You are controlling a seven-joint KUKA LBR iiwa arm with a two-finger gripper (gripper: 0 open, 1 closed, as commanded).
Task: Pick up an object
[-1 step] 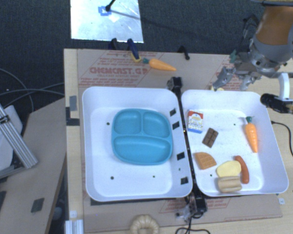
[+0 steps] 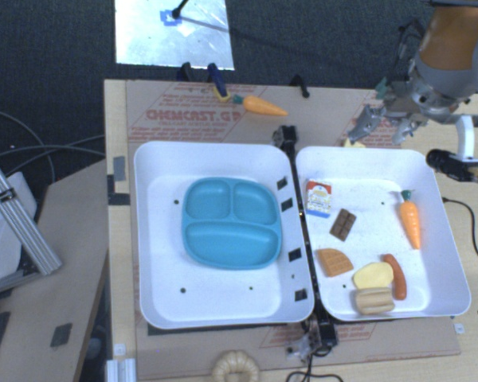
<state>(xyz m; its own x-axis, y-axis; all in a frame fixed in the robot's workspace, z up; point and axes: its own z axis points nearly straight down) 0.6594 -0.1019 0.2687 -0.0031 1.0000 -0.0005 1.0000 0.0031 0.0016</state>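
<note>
Tool [image 2: 380, 123], jaw state not discernible, poised above the right bin's [image 2: 442, 205] far rim; a straight descent risks striking the rim rather than the toy carrot [image 2: 411, 222].

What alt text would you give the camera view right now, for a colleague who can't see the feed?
A grey and orange arm's gripper hovers above the far edge of the right bin, which holds a carrot, milk carton, chocolate bar, sausage and bread pieces. The left bin holds a blue divided plate. A second carrot lies on the cardboard behind the bins.
</note>
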